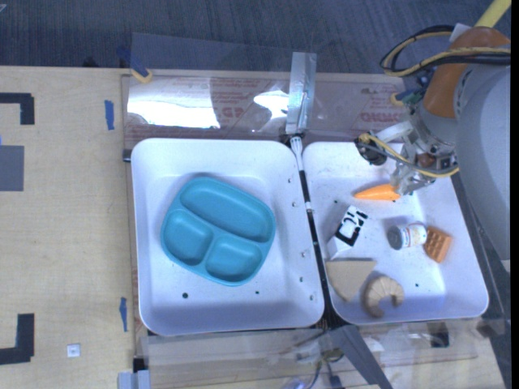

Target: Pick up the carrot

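The orange carrot lies pointing left in the upper part of the right bin. My gripper comes in from the right and sits right at the carrot's thick right end, touching or nearly touching it. The wrist and cables hide the contact, so whether the carrot is gripped does not show.
Below the carrot in the right bin are a black-and-white block, a small silver-white jar, an orange waffle-like piece, a beige wedge and a bread piece. A blue divided plate lies in the left bin.
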